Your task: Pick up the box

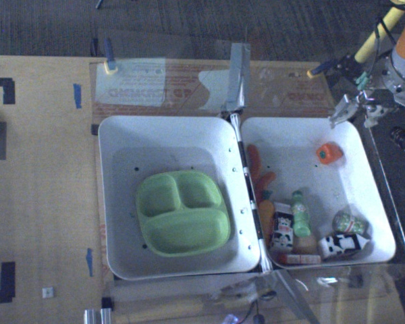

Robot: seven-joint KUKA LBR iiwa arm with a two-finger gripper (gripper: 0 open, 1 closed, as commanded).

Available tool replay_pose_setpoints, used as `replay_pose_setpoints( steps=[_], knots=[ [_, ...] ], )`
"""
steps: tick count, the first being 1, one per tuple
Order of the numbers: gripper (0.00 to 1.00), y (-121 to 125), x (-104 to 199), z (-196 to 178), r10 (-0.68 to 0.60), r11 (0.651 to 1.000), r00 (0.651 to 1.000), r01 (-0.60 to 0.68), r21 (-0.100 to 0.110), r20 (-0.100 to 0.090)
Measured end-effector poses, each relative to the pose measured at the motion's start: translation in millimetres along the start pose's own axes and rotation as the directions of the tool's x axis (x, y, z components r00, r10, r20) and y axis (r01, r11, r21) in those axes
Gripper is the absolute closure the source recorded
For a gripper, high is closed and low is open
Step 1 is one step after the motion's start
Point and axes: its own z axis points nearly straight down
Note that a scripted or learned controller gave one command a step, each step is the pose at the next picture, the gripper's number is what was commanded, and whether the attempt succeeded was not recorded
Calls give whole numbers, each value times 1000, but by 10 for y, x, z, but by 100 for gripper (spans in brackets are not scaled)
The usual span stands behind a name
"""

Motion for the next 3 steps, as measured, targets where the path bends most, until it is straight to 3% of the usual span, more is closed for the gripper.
replay_pose_setpoints(
  steps=[1,2,3],
  knots=[
    [0,-51,507,1391,-26,1000,1000,26,-3,1],
    [0,-816,1055,1538,-339,941,941,339,-6,0],
    [100,-799,1052,1428,-337,941,942,337,-11,3]
  ],
)
